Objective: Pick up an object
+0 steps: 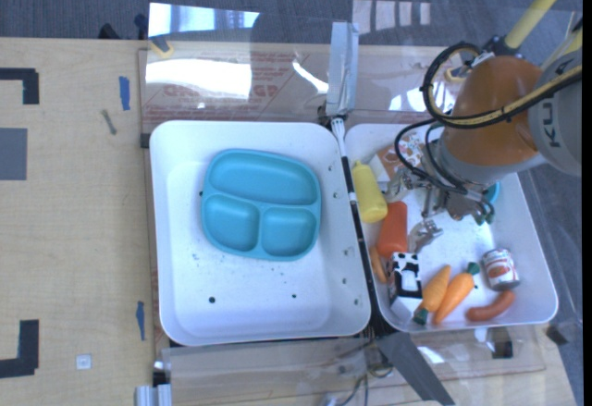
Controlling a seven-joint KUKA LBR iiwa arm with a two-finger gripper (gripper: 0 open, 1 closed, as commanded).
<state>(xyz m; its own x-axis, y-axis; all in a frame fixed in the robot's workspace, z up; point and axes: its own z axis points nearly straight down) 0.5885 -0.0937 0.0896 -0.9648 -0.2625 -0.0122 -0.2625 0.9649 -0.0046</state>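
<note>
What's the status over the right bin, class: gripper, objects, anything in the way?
Gripper low in right bin, nothing seen held. Orange block, carrots close by. Yellow bottle alongside.

Two white bins: one at frame centre-left [176,238], one at lower right [536,247]. One blue divided plate [262,203], centre. Lower right: one yellow bottle [368,193], one orange-red block [393,228], one black-and-white item [404,273], two toy carrots [435,289] [456,295], one small can [499,268], one sausage [490,306]. Items beneath the arm not countable.
</note>
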